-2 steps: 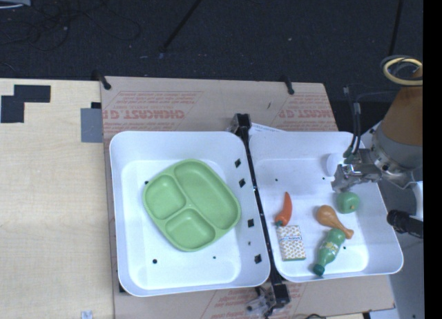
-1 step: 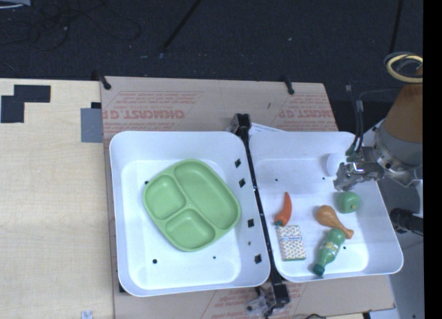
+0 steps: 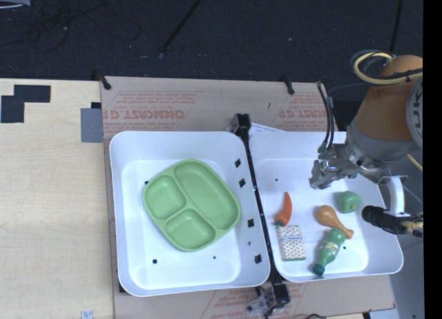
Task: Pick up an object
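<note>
1. Nearest the camera, at the front of the right bin [image 3: 387, 266], lay a green bottle [image 3: 327, 249] on its side, with a small patterned card [image 3: 292, 242] just beside it to the left.
2. Behind these lay an orange carrot-like piece [image 3: 284, 208], a tan drumstick-shaped toy [image 3: 333, 219] and a green round toy [image 3: 349, 201]; any of them could serve as the object to pick.
3. The left bin [image 3: 131, 242] held a green divided plate [image 3: 191, 204].
4. The claw [image 3: 323, 175] hung over the rear of the right bin, near the round toy but apart from it; nothing showed in its grip, and whether it was released or clenched could not be told.
5. Judged step: approach, before any grasp. The next move would call for centring over one toy and descending squarely, the clustered toys leaving little room.
</note>
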You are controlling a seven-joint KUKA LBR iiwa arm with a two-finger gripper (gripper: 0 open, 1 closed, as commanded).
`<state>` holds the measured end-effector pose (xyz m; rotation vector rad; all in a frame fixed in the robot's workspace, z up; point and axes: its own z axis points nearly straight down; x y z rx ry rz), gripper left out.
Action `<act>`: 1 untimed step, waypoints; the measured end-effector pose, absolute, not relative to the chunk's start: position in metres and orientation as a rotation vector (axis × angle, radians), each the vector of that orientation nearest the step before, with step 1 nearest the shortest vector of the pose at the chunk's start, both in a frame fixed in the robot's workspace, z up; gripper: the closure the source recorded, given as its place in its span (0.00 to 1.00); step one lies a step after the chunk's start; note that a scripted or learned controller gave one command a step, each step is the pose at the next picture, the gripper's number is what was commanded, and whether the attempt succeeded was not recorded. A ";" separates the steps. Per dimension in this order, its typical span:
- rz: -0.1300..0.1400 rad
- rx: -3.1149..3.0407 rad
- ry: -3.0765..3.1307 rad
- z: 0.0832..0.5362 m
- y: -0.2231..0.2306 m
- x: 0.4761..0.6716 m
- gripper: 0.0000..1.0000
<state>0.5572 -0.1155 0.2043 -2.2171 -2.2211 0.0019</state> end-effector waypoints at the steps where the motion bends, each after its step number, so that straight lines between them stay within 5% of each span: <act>1: 0.003 -2.217 -2.220 0.205 -0.074 0.560 1.00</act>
